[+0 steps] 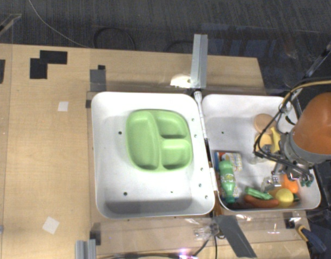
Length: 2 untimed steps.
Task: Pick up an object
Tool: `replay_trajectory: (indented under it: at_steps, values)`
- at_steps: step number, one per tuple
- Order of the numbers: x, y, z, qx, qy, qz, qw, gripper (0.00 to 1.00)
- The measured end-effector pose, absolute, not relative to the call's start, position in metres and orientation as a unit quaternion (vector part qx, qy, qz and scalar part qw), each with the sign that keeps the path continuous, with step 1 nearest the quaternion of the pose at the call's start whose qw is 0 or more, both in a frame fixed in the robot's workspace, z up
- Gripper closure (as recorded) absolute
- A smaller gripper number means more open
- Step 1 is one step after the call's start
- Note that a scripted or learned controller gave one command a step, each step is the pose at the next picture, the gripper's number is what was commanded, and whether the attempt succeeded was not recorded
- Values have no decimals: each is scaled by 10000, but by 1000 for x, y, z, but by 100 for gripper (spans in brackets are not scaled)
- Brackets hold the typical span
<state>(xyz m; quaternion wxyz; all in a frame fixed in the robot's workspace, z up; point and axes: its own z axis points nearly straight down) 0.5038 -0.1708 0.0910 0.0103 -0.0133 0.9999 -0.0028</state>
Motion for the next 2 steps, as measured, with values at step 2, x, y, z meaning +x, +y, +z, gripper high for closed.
replay_trajectory:
  at_steps: [2]
  values:
    - [507,-112,92,-3587,9334,-57,117,0]
